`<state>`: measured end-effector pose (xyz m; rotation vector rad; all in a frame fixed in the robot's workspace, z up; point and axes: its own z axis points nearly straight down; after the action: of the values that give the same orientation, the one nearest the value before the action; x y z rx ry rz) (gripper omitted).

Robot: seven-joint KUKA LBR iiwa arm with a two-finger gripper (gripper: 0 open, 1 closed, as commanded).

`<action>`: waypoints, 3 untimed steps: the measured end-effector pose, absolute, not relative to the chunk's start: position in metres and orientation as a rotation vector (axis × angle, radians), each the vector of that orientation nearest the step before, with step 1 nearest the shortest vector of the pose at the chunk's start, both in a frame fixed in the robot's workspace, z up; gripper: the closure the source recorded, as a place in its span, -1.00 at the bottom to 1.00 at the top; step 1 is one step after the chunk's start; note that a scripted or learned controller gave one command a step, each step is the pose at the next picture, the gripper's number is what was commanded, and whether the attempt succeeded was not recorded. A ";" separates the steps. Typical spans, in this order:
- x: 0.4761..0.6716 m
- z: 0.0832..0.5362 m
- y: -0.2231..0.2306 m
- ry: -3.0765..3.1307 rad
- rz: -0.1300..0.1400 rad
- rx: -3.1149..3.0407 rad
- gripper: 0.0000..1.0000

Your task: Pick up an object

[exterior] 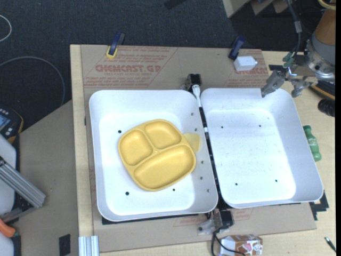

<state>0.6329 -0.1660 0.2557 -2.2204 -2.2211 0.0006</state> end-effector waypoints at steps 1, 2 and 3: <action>0.587 0.338 -0.127 -2.229 -0.006 -2.221 -1.00; 0.563 0.442 -0.060 -2.234 -0.011 -2.220 -1.00; 0.542 0.541 -0.015 -2.234 -0.013 -2.221 -1.00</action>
<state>0.5417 -0.0154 0.5412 -2.2207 -2.2335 -0.0134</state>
